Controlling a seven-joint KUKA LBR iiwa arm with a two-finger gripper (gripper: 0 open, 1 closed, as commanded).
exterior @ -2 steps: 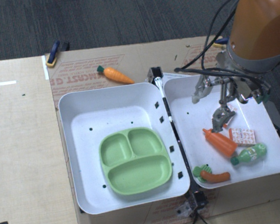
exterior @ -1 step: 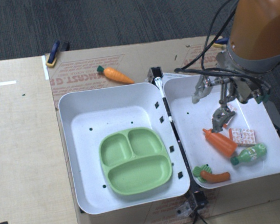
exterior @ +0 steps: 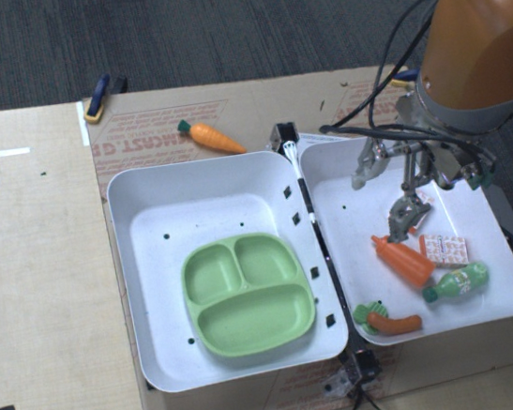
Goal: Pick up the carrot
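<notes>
Underneath everything, a pale bench (exterior: 43, 305) with a sheet of printed cardboard (exterior: 151, 129) on it, bearing two shallow white bins side by side and touching. At the upper right, the bulk of the arm (exterior: 482, 25), orange band foremost, with black cables looping off it to the left. On the left, the left bin (exterior: 144, 215), holding a green divided plate (exterior: 248, 293) set towards its near side. On the right, the right bin (exterior: 341, 197), holding four smaller things grouped in its near right part. Over that bin, hanging from the arm, the gripper (exterior: 410, 217), just above and beside the thick end of the carrot (exterior: 403, 260); cannot tell whether released or clenched, and nothing seen grasped in it. In the right bin, that carrot, orange-red, lying at a slant with its narrow end up and to the left. Just to its right, touching or nearly so, a small red-and-white packet (exterior: 445, 249). Below the packet, a green bottle (exterior: 459, 283) on its side near the right wall. By the near wall, a short orange-red vegetable (exterior: 394, 325) with green leaves at its left end. Outside both bins, on the cardboard beyond the left bin, a second carrot (exterior: 213, 138), orange with a green top, well apart from the gripper. At the far edge of the cardboard, a small blue and yellow object (exterior: 97, 97).
</notes>
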